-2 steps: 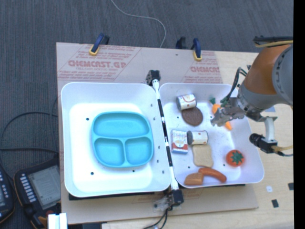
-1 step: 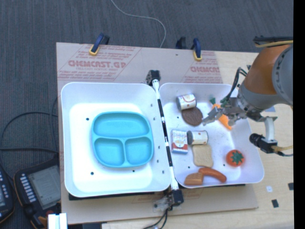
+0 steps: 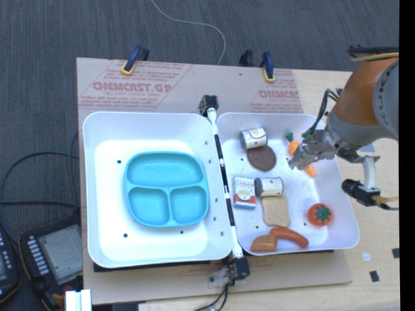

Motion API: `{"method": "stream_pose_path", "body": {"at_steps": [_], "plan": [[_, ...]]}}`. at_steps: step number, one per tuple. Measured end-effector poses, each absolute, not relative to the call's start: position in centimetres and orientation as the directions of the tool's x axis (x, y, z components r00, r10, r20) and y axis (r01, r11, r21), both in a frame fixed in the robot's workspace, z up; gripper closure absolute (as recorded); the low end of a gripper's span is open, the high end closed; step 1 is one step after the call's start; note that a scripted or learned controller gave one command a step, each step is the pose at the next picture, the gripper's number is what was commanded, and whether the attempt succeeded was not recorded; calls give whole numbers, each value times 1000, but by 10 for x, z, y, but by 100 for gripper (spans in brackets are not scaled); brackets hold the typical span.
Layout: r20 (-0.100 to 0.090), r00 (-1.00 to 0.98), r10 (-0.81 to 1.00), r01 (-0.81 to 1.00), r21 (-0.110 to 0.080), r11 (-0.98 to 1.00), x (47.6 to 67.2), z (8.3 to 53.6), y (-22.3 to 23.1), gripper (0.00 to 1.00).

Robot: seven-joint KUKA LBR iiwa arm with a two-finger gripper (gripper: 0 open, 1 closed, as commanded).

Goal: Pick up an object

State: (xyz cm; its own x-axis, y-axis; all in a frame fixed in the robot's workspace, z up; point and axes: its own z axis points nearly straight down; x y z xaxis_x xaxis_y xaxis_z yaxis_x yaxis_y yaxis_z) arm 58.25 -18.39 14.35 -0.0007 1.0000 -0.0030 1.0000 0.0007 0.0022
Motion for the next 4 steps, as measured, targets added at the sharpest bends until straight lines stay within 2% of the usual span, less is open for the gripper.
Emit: {"method": "stream_pose_path", "body": {"at_steps": [1, 2, 3, 4], "plan": [[-3, -1, 1000, 1000, 2, 1, 582, 143, -184, 0], [-4, 0, 1000, 1000, 5, 0, 569, 88, -148, 0], [-4, 1, 1000, 1000, 9, -1, 570, 99, -148, 100], [-4, 1, 1000, 1000, 9, -1, 570, 99, -148, 0]]}}
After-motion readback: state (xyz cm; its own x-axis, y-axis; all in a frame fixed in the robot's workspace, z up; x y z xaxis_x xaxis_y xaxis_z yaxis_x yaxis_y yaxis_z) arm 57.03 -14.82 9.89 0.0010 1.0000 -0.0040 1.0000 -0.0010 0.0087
